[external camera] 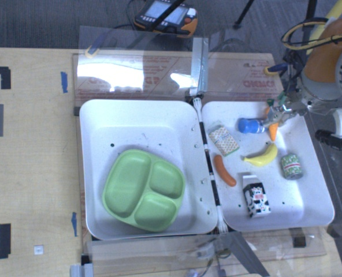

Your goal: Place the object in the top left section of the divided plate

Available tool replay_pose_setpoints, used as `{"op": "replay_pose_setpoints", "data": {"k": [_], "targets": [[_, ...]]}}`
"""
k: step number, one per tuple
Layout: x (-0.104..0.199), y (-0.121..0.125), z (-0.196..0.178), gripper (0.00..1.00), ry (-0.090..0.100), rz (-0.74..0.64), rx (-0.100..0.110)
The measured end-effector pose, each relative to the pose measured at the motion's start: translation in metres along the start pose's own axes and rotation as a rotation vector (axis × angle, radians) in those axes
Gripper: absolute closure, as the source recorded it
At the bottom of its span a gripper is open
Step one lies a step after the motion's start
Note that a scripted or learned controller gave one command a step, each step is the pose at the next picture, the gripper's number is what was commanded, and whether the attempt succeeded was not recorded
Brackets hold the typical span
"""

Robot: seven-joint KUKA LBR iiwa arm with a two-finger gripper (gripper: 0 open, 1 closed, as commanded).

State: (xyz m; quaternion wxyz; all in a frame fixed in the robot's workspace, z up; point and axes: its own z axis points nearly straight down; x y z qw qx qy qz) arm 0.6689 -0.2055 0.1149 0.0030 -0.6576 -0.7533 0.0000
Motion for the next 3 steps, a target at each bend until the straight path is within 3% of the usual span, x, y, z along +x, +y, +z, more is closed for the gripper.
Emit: {"op": "replay_pose_setpoints", "data": {"k": [1, 2, 3], "targets": [[-0.012, 0.003, 0.003, 1.0, 0.01, -0.192, -0.001], [-0.011, -0.006, 0.017, 1.0, 0.003, -0.193, 0.016], [-0.008, -0.047, 0.03, 1.0, 0.002, 0.173, -0.004]]}}
